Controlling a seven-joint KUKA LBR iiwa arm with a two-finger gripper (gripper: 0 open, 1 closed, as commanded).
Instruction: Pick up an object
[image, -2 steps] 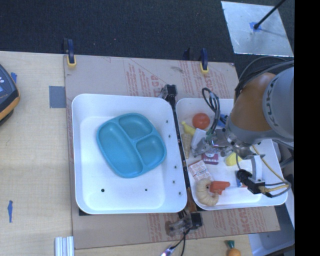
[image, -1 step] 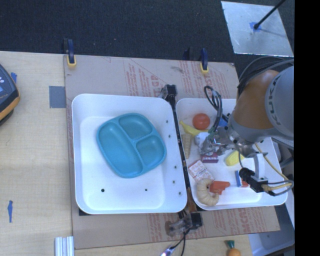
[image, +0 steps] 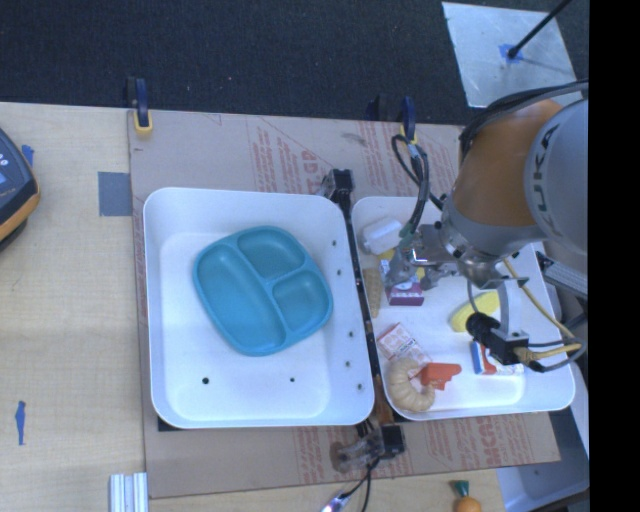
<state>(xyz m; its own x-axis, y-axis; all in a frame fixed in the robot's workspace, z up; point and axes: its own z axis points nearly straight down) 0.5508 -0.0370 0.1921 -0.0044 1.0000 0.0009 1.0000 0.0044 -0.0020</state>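
You've got a tan bench (image: 70, 330), cardboard under both bins; gripper (image: 405, 268) low in right bin (image: 545, 400) (fingers unreadable) beside a purple-white packet (image: 405, 294), blue plate (image: 262, 288) left

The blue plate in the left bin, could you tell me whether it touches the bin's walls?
Apart. The camera view shows the blue plate lying on the left bin's floor with white floor visible all around it.

On the worktop (image: 70, 330) two bins sit side by side, the left bin (image: 170, 300) holding a plate with three parts (image: 262, 289), the right bin (image: 540, 395) holding small things, with the arm (image: 510, 180) above its back part.
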